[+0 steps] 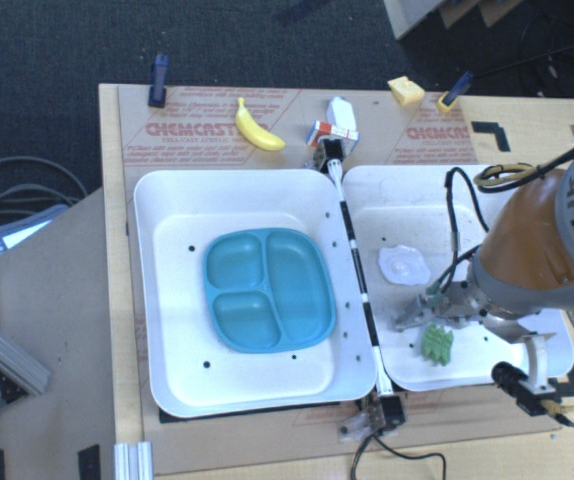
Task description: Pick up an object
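Bench point(117, 218) carries red print behind the bins, partly readable as "CHEMCAST". Left bin point(167, 358) holds a blue sectioned plate point(267, 290) lying flat near its middle. Right bin point(467, 183) holds a clear lid point(404, 264) and, nearer the front, a green toy point(437, 344). Arm point(532, 238) reaches in over the right bin. Gripper point(429, 308) sits low just above the toy; whether it is released or clenched I cannot tell. Banana point(257, 130) lies on the bench behind the left bin.
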Controlling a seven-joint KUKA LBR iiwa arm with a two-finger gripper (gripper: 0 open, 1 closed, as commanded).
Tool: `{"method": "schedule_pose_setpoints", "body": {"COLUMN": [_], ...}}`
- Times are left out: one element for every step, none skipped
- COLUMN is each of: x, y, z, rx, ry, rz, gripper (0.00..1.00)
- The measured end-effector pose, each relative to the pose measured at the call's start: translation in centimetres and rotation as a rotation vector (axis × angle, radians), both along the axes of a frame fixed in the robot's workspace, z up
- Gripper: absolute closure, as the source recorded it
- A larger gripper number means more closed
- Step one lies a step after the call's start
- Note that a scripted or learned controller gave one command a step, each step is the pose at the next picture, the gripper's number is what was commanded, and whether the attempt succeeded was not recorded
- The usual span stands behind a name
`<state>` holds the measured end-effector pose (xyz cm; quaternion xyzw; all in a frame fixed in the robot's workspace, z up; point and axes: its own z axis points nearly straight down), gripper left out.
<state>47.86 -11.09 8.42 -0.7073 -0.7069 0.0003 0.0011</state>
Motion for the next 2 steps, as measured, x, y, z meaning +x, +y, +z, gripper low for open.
{"method": "schedule_pose_setpoints", "body": {"x": [0.0,0.0], "y": [-1.8,0.2], "z": [0.7,3.4], "rx": [-0.002,-0.002], "ry": [-0.003,-0.003], "rz": [0.000,0.001], "gripper": [0.00,0.00]}}
